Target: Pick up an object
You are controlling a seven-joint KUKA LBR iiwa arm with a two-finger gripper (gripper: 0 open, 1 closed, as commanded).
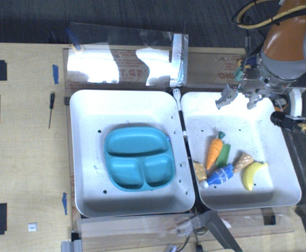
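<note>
In the camera view, the arm [289, 41] reaches in from the upper right, its orange band above the wrist, and the gripper [240, 97] hangs over the far edge of the right bin [278, 193] with its two fingers [224, 98] spread apart and nothing between them. The objects lie well apart from the gripper, clustered toward the near half of that bin: a toy carrot [214, 150] set at a slant with its green top pointing to the far side, a green piece [224, 153] touching it along its right side, a blue bottle-like toy [219, 175] just below them, a small tan item [199, 170] by the bin's left wall, a brownish piece [242, 161] beside a yellow banana [252, 174]. The left bin [84, 193] holds a blue divided plate [138, 157] lying flat near its middle, with one long compartment on the far side and two smaller ones on the near side. Both bins sit touching side by side on the bench [21, 156].
</note>
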